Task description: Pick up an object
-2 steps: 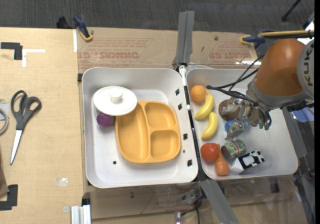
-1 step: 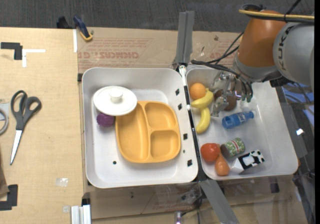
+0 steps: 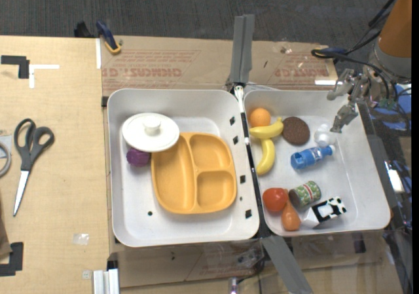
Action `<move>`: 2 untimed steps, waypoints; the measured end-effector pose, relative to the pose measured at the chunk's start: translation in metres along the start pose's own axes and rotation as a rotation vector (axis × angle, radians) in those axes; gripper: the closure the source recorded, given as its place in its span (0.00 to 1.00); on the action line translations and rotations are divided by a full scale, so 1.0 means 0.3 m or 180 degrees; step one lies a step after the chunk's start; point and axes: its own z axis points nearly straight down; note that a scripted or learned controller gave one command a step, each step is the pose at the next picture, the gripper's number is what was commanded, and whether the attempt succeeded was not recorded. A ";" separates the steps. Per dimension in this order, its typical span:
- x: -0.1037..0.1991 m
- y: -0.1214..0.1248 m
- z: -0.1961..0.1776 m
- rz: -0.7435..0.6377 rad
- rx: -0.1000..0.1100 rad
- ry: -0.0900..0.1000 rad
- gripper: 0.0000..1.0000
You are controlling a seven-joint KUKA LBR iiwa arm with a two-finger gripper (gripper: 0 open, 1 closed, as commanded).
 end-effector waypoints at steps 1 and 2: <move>0.016 0.099 0.311 0.0350 -0.0001 0.0004 0.00; 0.187 0.326 0.306 0.1195 0.0029 -0.0016 0.00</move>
